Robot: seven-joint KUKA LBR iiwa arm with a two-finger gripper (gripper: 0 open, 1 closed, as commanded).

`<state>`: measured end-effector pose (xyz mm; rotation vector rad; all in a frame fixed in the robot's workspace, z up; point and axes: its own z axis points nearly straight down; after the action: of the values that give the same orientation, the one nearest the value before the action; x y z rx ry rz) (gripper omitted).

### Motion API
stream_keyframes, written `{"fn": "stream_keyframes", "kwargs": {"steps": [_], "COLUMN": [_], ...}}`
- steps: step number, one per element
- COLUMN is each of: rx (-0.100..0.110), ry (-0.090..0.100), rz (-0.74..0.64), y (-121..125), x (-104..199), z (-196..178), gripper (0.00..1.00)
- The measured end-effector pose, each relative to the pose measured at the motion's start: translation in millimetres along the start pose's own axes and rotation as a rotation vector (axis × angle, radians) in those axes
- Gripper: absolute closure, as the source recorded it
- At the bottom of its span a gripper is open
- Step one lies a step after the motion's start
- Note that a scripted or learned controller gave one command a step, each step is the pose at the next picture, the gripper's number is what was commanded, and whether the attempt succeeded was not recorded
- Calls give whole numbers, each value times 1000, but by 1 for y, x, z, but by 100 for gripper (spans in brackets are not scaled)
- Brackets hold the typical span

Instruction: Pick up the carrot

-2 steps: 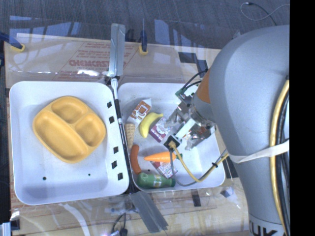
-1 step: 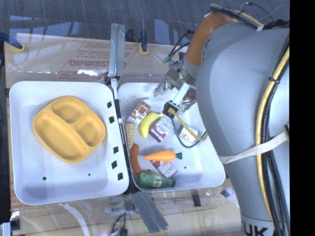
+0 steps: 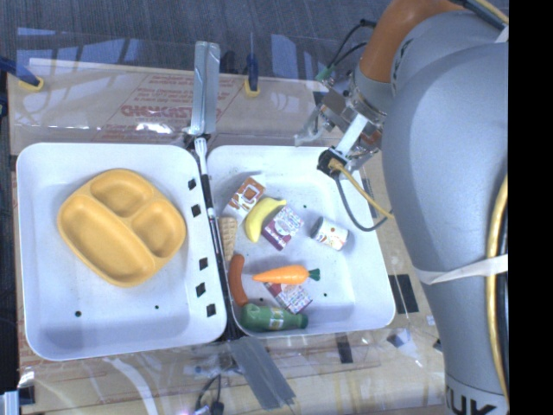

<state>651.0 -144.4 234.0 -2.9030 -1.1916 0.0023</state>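
Well apart from jaws, carrot [image 3: 281,275], right bin [image 3: 373,294]

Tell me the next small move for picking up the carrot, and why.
Probably carry the gripper toward the near side of the right bin, to hang above the carrot. The gripper sits by the bin's far rim, well away from the carrot, which lies flat between the banana and the green bottle.

arm [image 3: 449,145]: broad rounded casing, matte grey, smooth. orange band [image 3: 402,26] wraps the narrower section above the wrist. pale seam [image 3: 458,271] runs across the big link. dark lettering [image 3: 471,402] "kuk" at lower edge, cut off. thin black cables [image 3: 347,43] loop off the wrist. gripper [image 3: 333,124]: silvery metal, angular.
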Motion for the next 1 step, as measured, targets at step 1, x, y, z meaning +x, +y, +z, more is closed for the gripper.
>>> {"fn": "stream_keyframes", "kwargs": {"steps": [1], "rx": [5], "ry": [-4], "rz": [-160], "y": [-42], "x": [42], "z": [-6], "gripper": [0]}}
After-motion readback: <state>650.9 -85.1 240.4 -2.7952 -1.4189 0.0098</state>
